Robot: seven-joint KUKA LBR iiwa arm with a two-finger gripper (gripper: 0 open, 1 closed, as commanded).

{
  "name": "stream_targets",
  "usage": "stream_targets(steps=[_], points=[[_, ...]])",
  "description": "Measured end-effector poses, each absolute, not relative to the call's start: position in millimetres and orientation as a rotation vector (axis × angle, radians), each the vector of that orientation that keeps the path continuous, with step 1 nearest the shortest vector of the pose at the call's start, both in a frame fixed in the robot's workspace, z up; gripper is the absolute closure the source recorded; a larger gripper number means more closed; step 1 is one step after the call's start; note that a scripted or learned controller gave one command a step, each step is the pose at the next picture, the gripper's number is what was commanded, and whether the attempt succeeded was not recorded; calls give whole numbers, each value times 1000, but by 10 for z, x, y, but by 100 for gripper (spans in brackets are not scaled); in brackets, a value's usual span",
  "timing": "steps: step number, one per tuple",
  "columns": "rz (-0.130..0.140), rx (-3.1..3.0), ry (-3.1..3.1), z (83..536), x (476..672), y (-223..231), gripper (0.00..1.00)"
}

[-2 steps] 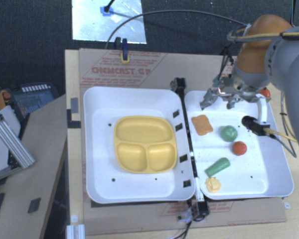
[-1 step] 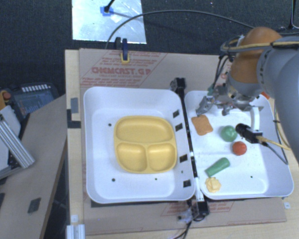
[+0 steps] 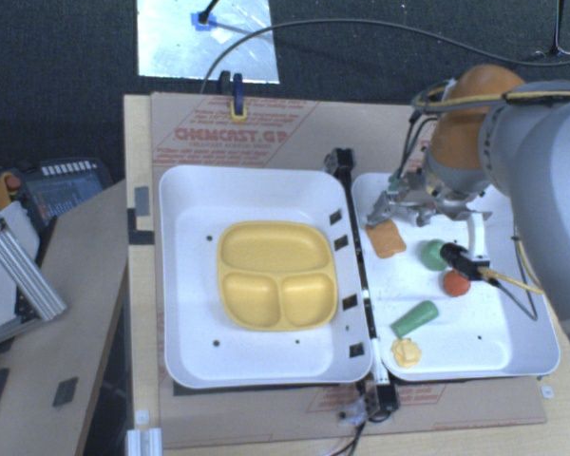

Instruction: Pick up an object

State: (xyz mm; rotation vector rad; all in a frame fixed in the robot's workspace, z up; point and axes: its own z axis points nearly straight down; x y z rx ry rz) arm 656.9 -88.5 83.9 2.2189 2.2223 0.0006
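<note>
Red "CHEMCAST" lettering runs across the cardboard sheet (image 3: 266, 126) near the frame's top centre. The left bin (image 3: 185, 283) holds a yellow divided tray (image 3: 275, 274). In the right bin (image 3: 522, 340), the gripper (image 3: 394, 207) hangs at upper left above an orange block (image 3: 388, 239); its opening cannot be told. Lower right lie a green cylinder (image 3: 414, 317), green ball (image 3: 432, 253), red ball (image 3: 456, 284) and yellow piece (image 3: 406, 352).

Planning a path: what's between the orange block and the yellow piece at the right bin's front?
In the camera view, the green cylinder lies roughly between the orange block and yellow piece.
</note>
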Motion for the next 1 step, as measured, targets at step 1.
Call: stream_targets(steps=[1], points=[[7,2217,2219,970,6586,-885,100]])
